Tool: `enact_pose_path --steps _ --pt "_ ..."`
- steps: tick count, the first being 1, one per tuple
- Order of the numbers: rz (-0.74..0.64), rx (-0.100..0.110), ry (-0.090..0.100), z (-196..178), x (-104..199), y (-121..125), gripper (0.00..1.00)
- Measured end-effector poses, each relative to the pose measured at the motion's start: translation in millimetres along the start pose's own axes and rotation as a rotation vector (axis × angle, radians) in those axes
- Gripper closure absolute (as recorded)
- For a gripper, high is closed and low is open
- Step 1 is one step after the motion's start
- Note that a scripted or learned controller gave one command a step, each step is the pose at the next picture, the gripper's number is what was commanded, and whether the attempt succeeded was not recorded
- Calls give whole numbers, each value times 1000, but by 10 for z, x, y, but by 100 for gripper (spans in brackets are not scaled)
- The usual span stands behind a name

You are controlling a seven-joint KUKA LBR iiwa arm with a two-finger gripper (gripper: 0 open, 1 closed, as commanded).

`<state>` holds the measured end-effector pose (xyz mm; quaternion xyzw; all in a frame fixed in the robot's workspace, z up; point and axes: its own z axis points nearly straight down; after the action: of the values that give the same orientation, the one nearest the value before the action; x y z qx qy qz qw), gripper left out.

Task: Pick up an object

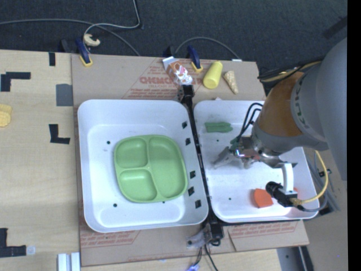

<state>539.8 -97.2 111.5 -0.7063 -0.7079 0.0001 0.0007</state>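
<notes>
In the right bin (225,208) a flat green piece (218,127) lies near the far wall. An orange block (261,198) sits near the front right corner. My gripper (224,156) hangs low over the middle of this bin, pointing left, below the green piece and up-left of the orange block. Its fingers (217,162) are spread open with nothing between them. The left bin (96,117) holds a green divided plate (150,167).
Behind the bins on the cardboard lie a yellow cylinder (212,75), a tan cone (231,82) and a small printed packet (177,71). The arm's orange band (282,109) and grey body cover the right bin's right side. A cable (307,199) loops near the orange block.
</notes>
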Motion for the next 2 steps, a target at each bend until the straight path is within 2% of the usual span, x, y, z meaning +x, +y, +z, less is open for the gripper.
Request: enact_pose_path --steps 1,2 --pt "3 -2 -4 -879 -801 473 0" --pt "0 -6 -3 244 -744 662 0"
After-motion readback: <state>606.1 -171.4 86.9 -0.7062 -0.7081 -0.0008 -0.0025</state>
